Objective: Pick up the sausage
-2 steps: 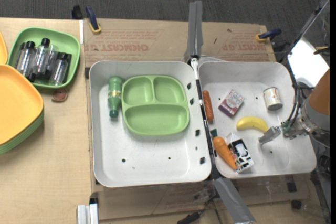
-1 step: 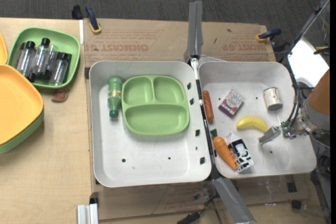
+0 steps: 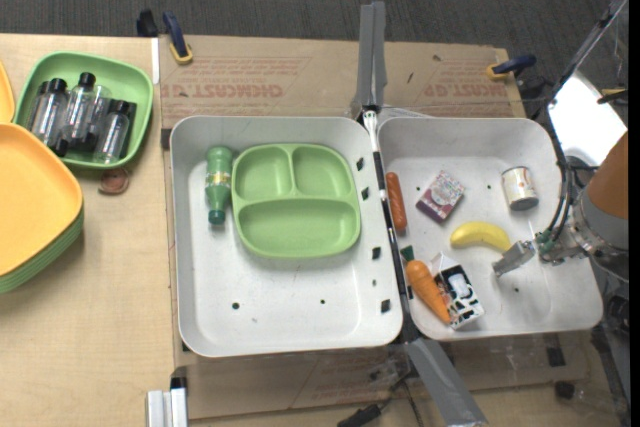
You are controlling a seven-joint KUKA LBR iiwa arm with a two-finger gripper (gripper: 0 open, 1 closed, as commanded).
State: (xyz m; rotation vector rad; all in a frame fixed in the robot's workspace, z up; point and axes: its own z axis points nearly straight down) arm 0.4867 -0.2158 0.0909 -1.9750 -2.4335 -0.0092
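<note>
The sausage lies in the right-hand bin, pressed lengthwise against that bin's left wall, well to the left of the pincer and a little farther up the view. The pincer hangs low over the bin floor near its right side; how far it is parted cannot be told from this slant, and nothing is seen held in it.

The chief risk, as I judge it, is the wall: with the sausage hugging it, one side of the pincer has little room to come down between sausage and rim, and may strike the edge or push the sausage along rather than close around it.

A banana sits just to the pincer's left, directly on the path across, and could be knocked. A carrot and a small black and white packet lie left of the pincer and nearer the camera; the carrot's like shape and colour could draw a mistaken grasp. A purple box rests between the banana and the sausage, and a small tin stands beyond the pincer.
</note>
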